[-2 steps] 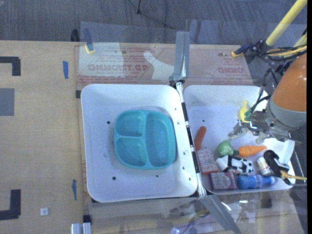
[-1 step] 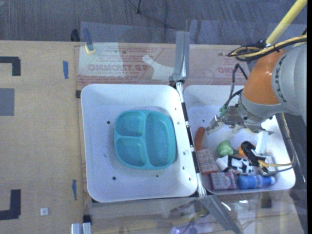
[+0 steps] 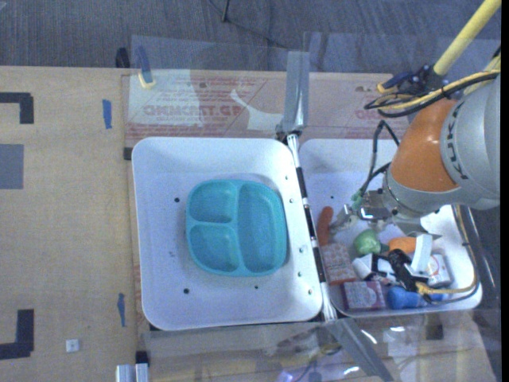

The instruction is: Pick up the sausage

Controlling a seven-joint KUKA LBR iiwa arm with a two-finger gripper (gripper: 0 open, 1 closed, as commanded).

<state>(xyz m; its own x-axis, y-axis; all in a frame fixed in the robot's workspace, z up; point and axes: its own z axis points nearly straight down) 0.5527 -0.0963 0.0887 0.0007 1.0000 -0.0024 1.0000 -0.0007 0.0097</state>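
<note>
Reddish-brown and slim, the sausage [image 3: 324, 223] lies lengthwise in the right bin [image 3: 338, 159], tight against the divider wall that separates it from the left bin [image 3: 159, 237]. That spot likely makes it an awkward target, since the wall leaves little room on 1 side for a finger to slip down. Just beside the sausage, away from the divider, the jaws [image 3: 355, 212] hang low over the bin floor under the arm's orange band; whether they are apart or together I cannot tell, as the wrist hides them, and nothing shows between them. Past the sausage toward the bin's near corner sits a heap of toy food: a green round piece [image 3: 367, 242], a pinkish block [image 3: 337, 261], a blue piece [image 3: 402, 299]. A teal divided plate [image 3: 237, 227] with 3 compartments rests in the middle of the left bin, well apart from the sausage.
</note>
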